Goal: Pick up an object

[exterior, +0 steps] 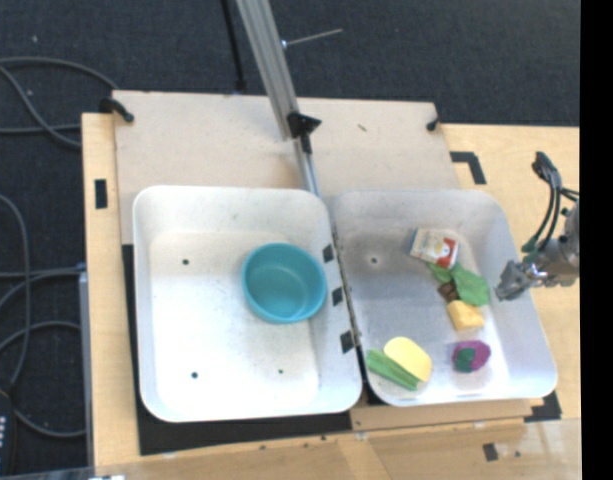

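The gripper (pixel 516 280), its state impossible to tell, hovers at the right bin's (pixel 386 218) right edge, near the green piece (pixel 473 288) and yellow block (pixel 466 316), likely candidates.

No text, brand or number can be read anywhere — the small white packet with red print (pixel 435 247), lying at the far side of the right-hand shallow white bin (pixel 506 230), bears markings too blurred to make out.
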Controlling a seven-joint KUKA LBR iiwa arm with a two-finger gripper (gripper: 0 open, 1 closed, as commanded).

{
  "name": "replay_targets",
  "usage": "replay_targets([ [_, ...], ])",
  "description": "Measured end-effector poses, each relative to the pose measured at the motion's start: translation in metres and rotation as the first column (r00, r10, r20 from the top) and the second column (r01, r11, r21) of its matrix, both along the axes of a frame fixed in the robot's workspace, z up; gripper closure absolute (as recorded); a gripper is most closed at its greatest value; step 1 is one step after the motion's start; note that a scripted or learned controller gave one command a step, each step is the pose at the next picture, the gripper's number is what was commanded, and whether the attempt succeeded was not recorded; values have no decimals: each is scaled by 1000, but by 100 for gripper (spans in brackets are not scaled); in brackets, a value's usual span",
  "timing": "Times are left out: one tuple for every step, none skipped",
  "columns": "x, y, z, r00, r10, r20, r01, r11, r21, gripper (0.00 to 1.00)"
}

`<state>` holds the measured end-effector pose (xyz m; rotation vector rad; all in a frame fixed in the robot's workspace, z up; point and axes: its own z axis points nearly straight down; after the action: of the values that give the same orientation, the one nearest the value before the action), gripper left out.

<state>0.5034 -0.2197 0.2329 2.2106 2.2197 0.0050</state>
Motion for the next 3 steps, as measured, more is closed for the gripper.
replay_targets([
  [2,-1,54,1000,1,-1,-1,1000,1,100],
  [14,48,40,1000,2,-6,-2,1000,3,100],
  [16,96,24,1000,2,-7,-2,1000,3,100],
])
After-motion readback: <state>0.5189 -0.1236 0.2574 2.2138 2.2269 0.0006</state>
